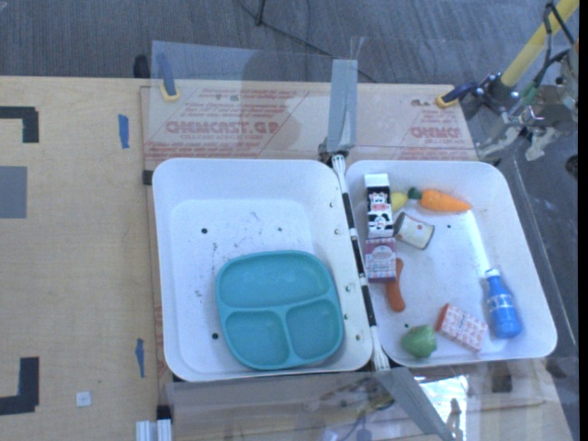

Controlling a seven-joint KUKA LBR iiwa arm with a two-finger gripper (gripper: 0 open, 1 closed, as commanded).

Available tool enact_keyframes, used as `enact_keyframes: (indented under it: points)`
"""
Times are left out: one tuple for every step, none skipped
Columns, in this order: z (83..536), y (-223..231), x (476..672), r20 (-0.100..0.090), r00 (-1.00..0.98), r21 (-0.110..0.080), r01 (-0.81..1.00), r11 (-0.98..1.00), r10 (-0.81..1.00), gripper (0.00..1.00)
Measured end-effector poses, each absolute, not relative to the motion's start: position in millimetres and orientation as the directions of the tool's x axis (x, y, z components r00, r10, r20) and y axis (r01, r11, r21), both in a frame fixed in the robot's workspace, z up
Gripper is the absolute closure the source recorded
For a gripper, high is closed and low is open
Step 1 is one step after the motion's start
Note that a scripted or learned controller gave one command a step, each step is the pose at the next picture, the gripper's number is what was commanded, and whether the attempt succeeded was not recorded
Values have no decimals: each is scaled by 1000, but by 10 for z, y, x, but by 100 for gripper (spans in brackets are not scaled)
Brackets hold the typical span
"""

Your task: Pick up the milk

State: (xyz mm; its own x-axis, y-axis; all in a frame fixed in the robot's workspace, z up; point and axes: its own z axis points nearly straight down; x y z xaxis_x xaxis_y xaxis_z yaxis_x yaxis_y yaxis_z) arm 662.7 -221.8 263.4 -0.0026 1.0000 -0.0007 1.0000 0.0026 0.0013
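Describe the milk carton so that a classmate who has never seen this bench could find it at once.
Look in the right-hand white bin, along its left wall near the far corner. The milk carton lies there, white with black cow patches. The pinkish carton just below it and the orange carrot to its right are coloured.

1. The milk carton is a small white box with black cow patches and a bit of red print near its upper end.
2. It lies flat on its side on the floor of the right bin, with its long axis running along the bin's left wall.
3. My arm comes in from the right of the view, so the carton sits on the far side of that bin from me, close against the wall shared with the other bin.
4. Its lower end touches or nearly touches a pink carton, which lies in line with it.
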Motion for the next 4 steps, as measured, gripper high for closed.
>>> enact_keyframes:
  points:
    - [1072, -1447, 6676, -2, -146, 4, 989, 146, 989, 0]
    - [889, -946, 6484, 0, 98, -1, 995, -98, 995, 0]
    - [883, -973, 5859, 1, 259, 7, 966, -259, 966, 0]
    - [2120, -1564, 6301, -1, 392, 0, 920, -392, 920, 0]
